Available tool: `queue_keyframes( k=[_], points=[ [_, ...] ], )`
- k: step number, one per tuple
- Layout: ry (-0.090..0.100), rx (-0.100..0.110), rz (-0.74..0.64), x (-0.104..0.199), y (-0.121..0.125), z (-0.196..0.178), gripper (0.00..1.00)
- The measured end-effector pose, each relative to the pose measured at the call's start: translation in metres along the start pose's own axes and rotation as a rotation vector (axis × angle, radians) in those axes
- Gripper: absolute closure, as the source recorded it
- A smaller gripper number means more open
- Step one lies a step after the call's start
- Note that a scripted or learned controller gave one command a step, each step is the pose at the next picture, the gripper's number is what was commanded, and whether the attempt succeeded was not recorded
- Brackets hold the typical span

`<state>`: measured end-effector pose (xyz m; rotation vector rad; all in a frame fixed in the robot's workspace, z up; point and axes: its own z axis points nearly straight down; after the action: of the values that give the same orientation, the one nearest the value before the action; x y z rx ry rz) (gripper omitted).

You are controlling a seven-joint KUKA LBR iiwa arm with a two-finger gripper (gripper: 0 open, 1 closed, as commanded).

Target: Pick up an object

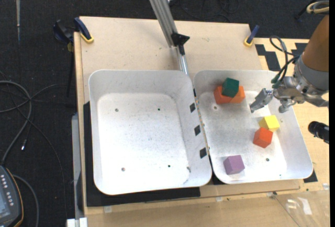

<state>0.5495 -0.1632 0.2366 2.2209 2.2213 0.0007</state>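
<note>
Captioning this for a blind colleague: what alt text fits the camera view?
A grey robot arm's pincer hovers over the right white bin, which holds a green block atop an orange one, plus yellow, red and purple blocks.

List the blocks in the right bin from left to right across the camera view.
Orange block with the green block stacked on it (these two overlap, so I give them no order) → purple block → red block → yellow block.
</note>
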Motion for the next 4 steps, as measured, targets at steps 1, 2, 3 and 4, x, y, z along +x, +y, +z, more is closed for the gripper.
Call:
queue_keyframes(
  k=[1, 2, 3, 4],
  points=[
    [0.001, 0.009, 0.005, -0.040, -0.048, 0.123, 0.00],
    [-0.001, -0.002, 0.001, -0.038, -0.044, 0.108, 1.00],
    [-0.001, -0.001, 0.002, -0.038, -0.044, 0.108, 0.00],
    [-0.002, -0.002, -0.006, -0.010, 0.019, 0.143, 0.00]
  ],
)
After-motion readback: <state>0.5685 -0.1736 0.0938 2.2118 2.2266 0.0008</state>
